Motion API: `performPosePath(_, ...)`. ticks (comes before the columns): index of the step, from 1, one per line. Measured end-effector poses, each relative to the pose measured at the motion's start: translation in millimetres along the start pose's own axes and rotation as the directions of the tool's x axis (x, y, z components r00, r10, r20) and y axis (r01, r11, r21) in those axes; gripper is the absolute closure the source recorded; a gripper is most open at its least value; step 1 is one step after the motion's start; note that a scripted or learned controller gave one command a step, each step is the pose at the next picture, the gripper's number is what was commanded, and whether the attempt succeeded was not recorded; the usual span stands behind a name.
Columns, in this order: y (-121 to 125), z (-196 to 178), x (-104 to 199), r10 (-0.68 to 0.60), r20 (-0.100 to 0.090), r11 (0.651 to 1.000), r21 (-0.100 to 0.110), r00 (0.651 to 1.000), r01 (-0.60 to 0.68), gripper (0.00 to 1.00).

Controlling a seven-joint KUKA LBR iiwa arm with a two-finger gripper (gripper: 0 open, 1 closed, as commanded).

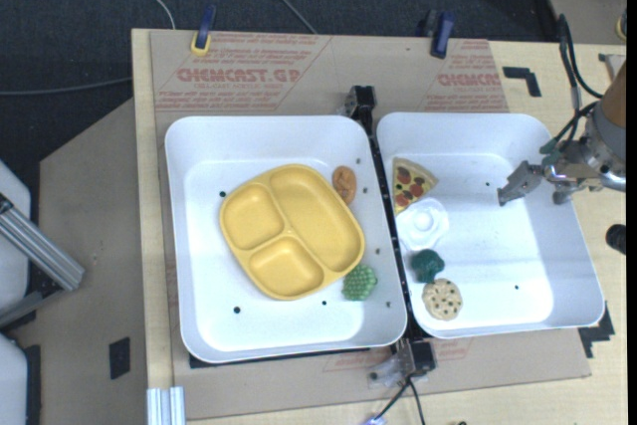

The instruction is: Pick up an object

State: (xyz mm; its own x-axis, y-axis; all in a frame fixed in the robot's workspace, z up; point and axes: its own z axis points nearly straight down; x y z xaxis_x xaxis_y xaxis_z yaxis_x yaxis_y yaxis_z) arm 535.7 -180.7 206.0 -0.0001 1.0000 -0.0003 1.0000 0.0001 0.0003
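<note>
While you look down on the worktop (299, 65), your pincer (537, 180) hangs over the right bin (557, 304) near its far right side, fingers spread and grasping nothing. Along that bin's left wall lie a pizza slice (410, 182), a white cup (422, 222), a dark green piece (428, 264) and a cookie (441, 299). Your left bin (194, 214) holds a yellow divided tray (291, 231), with a brown piece (344, 182) and a green broccoli (359, 283) just beside it.

bench (299, 65) | left bin (189, 214) | right bin (557, 254), side by side
</note>
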Motion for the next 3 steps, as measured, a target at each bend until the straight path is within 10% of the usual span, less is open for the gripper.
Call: performPosePath(3, -9, 123, 8, 0.0, -0.002, 1.0, 0.004, 1.0, 0.0, 0.0)
